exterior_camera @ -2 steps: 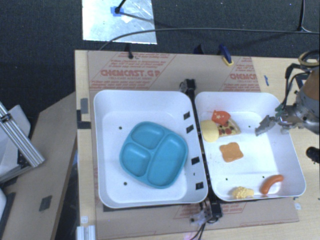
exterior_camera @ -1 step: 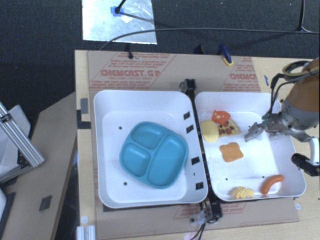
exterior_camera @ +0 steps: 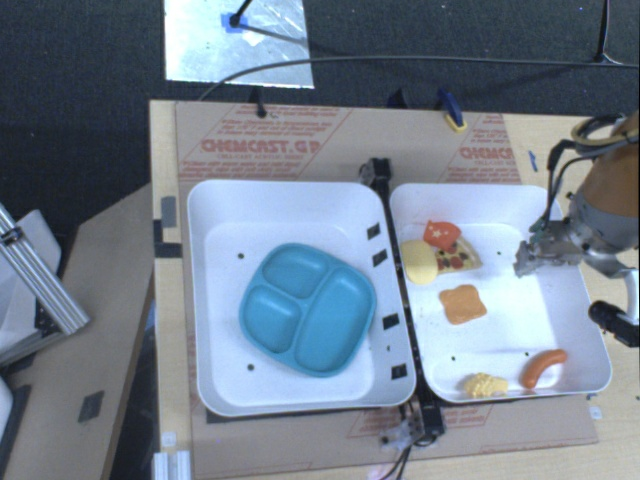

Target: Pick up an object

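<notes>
Gripper (exterior_camera: 530, 259) at right bin's (exterior_camera: 590, 313) edge; fingers' state: cannot tell; nearest flat orange toast-shaped toy (exterior_camera: 463, 304) looks light, stiff, plastic; pinch across its edges.

A blue divided plate (exterior_camera: 307, 310) sits in the left bin (exterior_camera: 215, 208). Behind the bins, a foil sheet (exterior_camera: 238, 28) lies on dark carpet, with an aluminium rail (exterior_camera: 38, 283) at left.

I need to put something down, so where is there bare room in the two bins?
Bare floor rings the blue plate in the left bin. In the right bin, the middle is free, between toast and sausage. It is crowded around the pizza slice.
</notes>
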Motion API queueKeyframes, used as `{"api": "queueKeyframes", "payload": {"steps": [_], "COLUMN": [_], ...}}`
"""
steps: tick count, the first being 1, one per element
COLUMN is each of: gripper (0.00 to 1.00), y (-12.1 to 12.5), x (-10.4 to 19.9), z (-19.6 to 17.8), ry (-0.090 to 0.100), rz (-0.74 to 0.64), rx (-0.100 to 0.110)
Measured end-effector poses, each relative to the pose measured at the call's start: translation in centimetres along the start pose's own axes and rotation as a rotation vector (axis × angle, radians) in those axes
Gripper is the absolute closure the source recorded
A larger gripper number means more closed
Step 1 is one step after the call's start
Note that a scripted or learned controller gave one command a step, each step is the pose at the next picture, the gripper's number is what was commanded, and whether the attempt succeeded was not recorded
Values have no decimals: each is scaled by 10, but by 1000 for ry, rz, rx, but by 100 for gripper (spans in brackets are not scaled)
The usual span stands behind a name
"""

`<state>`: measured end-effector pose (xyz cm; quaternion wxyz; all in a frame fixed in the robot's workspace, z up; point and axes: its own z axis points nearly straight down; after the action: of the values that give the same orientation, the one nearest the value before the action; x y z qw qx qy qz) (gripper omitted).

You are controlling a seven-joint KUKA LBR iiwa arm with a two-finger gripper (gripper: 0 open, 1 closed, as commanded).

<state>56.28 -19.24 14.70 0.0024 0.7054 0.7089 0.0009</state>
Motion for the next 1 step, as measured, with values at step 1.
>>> {"api": "queueKeyframes", "payload": {"steps": [1], "gripper": [100], "y": [2], "x": [-9], "z": [-47], "ry": [0], "rz": [2], "rx": [-1]}}
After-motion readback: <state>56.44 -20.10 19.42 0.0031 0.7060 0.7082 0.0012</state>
